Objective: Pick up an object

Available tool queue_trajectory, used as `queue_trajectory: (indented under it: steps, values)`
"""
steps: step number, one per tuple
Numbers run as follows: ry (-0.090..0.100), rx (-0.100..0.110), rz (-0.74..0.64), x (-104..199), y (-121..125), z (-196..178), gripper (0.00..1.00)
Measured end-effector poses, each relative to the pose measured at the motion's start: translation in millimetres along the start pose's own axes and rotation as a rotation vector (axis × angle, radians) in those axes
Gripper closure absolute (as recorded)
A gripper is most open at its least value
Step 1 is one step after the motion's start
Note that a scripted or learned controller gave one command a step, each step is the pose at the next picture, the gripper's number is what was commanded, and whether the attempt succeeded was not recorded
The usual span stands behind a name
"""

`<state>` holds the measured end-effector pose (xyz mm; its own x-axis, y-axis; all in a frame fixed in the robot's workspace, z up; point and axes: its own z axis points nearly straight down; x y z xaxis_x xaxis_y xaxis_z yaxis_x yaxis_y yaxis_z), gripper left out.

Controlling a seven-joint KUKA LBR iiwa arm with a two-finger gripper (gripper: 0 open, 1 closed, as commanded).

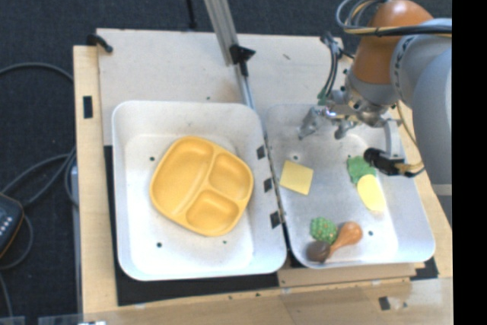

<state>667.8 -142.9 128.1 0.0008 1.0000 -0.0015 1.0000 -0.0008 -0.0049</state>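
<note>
Down at the front of the right bin (411, 240) lie a brown toy (338, 238) & a green lump (323, 227). Up near the back wall hangs the gripper (326, 123), fingers spread apart w/ nothing between. Closest thing is the yellow square (297, 178), lying below & a bit left of the fingers.

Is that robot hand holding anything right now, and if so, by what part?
Nothing is held. The gripper hangs with its fingers apart over bare floor at the back of the right bin, away from the yellow square.
</note>
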Motion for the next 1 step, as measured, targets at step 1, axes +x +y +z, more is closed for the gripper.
queue_trajectory:
  steps: [1]
  values:
    - [-0.001,-0.009,0.001,-1.2,2.4,-16.5,1.00]
